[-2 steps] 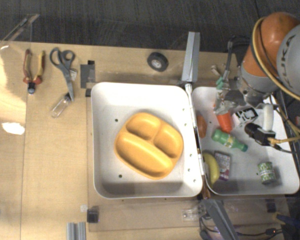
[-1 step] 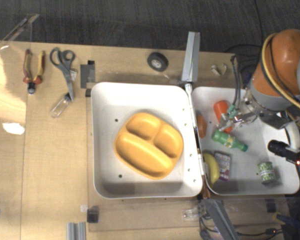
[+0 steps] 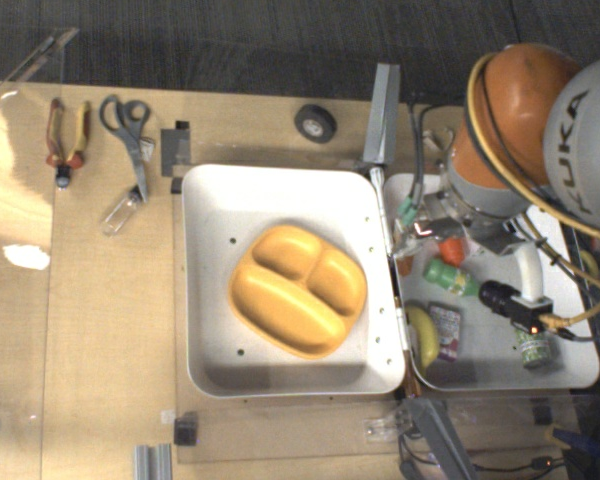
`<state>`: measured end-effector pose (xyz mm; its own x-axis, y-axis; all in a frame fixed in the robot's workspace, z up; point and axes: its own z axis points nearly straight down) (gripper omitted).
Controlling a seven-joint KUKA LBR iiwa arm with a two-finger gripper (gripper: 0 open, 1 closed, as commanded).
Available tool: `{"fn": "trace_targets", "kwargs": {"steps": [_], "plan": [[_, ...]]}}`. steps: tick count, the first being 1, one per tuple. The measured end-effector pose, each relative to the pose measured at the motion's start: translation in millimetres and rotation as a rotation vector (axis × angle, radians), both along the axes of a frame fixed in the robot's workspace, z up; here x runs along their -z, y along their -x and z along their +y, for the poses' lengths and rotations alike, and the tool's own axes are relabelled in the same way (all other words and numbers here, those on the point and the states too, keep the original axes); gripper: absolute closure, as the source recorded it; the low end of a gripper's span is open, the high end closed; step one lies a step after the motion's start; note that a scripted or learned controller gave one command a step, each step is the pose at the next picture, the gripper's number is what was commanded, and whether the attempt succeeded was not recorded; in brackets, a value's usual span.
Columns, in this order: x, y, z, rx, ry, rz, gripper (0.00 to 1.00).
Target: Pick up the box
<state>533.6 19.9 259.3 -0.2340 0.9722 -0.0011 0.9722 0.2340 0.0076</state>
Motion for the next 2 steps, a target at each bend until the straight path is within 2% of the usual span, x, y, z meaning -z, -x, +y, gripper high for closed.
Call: {"fn": "trace_targets", "kwargs": {"steps": [1, 2], "plan": [[-26, -20, -46, -0.353, 0.004, 0.0, 1.0], [4, -36, -117, -0.58, 0.006, 0.0, 1.0]]}}
